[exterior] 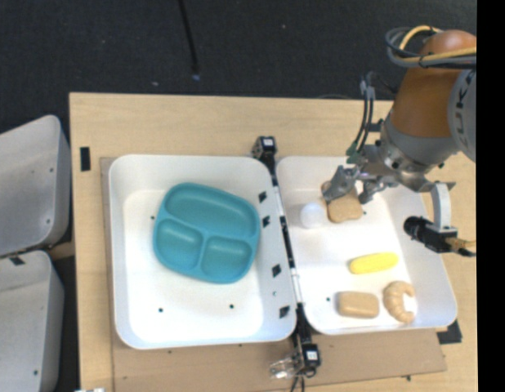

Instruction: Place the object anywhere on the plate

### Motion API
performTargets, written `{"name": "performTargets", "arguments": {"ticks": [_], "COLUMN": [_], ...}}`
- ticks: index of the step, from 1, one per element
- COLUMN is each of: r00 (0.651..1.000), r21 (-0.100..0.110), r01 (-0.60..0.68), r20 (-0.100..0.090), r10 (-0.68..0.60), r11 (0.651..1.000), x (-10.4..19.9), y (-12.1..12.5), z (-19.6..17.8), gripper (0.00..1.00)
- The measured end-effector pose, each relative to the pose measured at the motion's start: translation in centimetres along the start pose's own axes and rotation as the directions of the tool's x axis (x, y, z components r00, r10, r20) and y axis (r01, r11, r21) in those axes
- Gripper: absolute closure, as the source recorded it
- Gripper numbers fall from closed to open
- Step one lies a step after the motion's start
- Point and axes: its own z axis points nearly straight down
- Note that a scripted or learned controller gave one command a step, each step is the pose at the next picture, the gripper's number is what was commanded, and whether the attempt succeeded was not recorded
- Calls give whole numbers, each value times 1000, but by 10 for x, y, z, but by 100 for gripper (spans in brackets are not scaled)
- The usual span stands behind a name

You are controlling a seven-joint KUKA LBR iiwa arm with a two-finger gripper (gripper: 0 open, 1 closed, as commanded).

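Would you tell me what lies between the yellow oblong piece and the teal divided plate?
In the camera view, white bin floor and the clipped bin rims separate them.

1. One fixed cam, mounted above the bench (89, 243), looking down at a slant.
2. Faces toward 12 o'clock: dark floor fills the top of frame, bench near edge sits at 6.
3. Mid-range standoff. Both bins fit whole: left bin (130, 300) at 8 o'clock with the plate (207, 232) in it, right bin (432, 300) at 4.
4. Arm (428, 96) enters from 2 o'clock, partly cropped at the frame edge.
5. Single view, so no overlap with another cam.
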Motion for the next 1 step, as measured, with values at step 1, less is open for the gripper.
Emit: {"name": "performTargets", "arguments": {"ticks": [1], "r00": [1000], "r21": [-2], "r01": [3], "r20": [-1], "r10": [-3], "r11": [1000], "x": [57], "y": [5], "z": [-8], "gripper": [100]}}
